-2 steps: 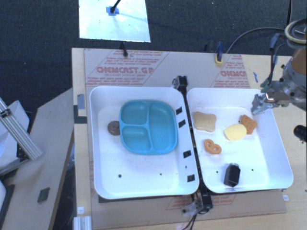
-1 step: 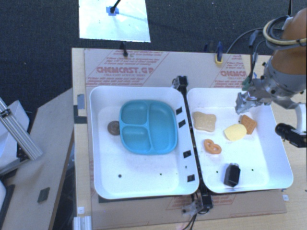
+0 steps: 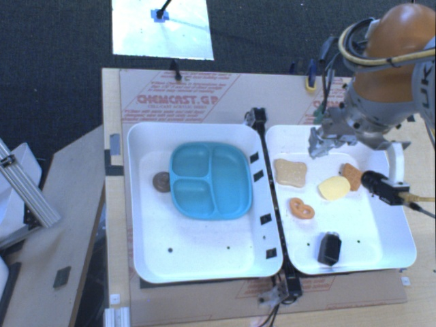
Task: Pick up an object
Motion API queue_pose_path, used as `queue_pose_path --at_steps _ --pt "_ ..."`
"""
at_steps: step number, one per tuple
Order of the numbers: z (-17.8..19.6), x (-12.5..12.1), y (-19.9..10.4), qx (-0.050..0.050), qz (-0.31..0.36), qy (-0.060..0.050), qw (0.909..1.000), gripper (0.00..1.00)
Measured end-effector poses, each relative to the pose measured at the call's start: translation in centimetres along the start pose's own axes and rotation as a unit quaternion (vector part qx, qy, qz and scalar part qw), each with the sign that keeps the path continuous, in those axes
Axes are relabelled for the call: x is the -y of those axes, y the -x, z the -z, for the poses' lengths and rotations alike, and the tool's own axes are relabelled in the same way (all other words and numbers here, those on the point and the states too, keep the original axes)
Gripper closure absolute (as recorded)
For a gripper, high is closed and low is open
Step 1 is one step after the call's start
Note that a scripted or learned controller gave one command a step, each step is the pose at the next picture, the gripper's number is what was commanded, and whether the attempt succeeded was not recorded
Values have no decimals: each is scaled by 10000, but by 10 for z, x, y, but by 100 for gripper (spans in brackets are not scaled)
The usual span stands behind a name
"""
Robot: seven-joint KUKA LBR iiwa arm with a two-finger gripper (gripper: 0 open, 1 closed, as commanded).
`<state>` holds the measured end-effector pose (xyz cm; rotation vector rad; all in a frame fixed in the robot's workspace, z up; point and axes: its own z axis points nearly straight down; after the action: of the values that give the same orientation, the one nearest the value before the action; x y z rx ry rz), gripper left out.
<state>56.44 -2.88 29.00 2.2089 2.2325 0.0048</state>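
In the right bin [image 3: 395,247] lie a slice of toast [image 3: 291,173], a yellow piece [image 3: 334,187], an orange-brown piece [image 3: 351,176], an orange pretzel [image 3: 301,208] and a black object [image 3: 330,248]. My gripper [image 3: 319,146] hangs over the bin's far part, above and to the right of the toast, and I see nothing in it. The grey arm with its orange band reaches in from the upper right.
The left bin [image 3: 146,251] holds a blue divided plate [image 3: 209,180] with a small brown round thing [image 3: 161,181] just left of it. A black clip strip [image 3: 262,176] runs between the bins. A white sheet [image 3: 161,19] lies on the floor beyond the bench.
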Motion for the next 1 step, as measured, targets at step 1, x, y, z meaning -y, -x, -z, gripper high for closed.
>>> queue_pose_path --at_steps 1 --pt "-25 -14 -44 0 -4 -14 10000 100"
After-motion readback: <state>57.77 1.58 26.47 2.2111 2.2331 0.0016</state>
